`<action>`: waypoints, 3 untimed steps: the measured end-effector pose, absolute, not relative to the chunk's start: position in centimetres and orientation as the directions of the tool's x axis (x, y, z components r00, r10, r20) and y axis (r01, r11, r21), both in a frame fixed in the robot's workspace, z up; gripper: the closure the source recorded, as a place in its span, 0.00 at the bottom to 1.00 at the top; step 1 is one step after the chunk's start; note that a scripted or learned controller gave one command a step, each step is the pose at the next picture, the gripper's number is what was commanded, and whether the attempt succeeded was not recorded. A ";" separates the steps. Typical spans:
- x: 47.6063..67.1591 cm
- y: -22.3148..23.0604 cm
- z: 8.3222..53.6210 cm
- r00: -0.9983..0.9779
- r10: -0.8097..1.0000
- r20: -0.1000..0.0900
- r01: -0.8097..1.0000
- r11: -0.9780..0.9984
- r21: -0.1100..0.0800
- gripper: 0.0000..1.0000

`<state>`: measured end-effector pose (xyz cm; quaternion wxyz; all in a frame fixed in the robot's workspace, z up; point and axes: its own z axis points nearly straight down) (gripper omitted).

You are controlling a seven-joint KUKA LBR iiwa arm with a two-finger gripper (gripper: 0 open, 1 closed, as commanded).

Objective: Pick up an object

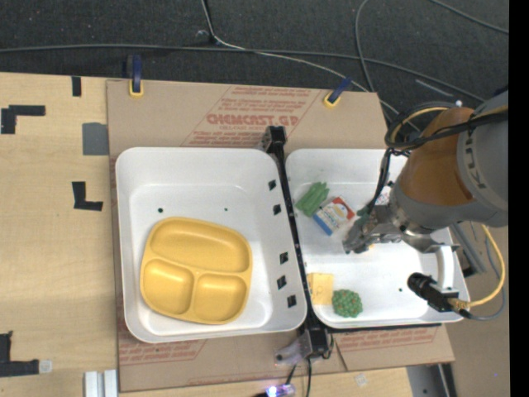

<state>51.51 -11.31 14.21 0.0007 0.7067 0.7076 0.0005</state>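
In the right bin lie a green ridged piece, a small red, white and blue packet, a yellow block and a green knobbly ball. My gripper hangs low over the middle of that bin, just right of the packet and a little below it. The arm's grey and orange wrist covers the bin's right side. Nothing shows between the gripper's tips.
The left bin holds a yellow three-compartment tray. A black divider strip runs between the bins. Cables loop over the dark cloth at the back. Two clamps pin the cardboard sheet.
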 end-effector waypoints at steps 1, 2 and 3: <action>51.6 -11.7 20.4 -0.001 1.000 -0.001 1.000 0.001 0.004 1.00; 51.7 -11.7 24.8 -0.001 1.000 -0.001 1.000 0.001 0.004 1.00; 54.8 -6.8 23.3 -0.006 1.000 0.001 1.000 0.006 -0.001 1.00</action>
